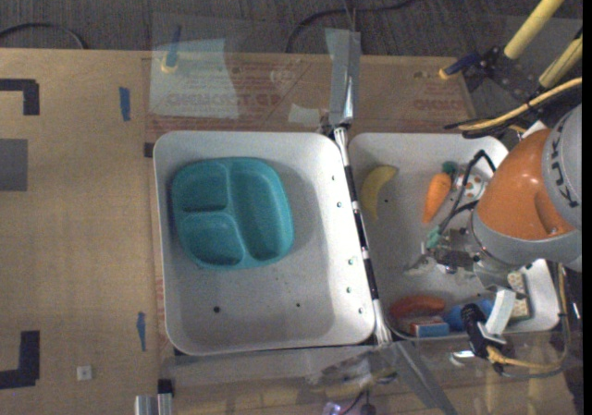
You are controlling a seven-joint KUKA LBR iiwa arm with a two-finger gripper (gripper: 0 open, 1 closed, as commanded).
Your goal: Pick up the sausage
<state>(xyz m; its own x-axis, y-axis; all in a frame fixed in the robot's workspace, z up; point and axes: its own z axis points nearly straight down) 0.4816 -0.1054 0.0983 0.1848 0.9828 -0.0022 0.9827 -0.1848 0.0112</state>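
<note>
the sausage (418, 305), reddish orange, lies low in the right bin (388, 219) near its front wall, at the lower right of the frame, just beside a blue toy (455, 317). the step looks like the approach: the gripper (444, 251) hangs above and a little right of it, not touching; whether the jaws are wide or narrow, i cannot tell. next it likely needs to shift down-frame and descend. a carrot (437, 196) and banana (376, 187) sit higher up; a teal plate (231, 212) fills the left bin (185, 321).
</note>
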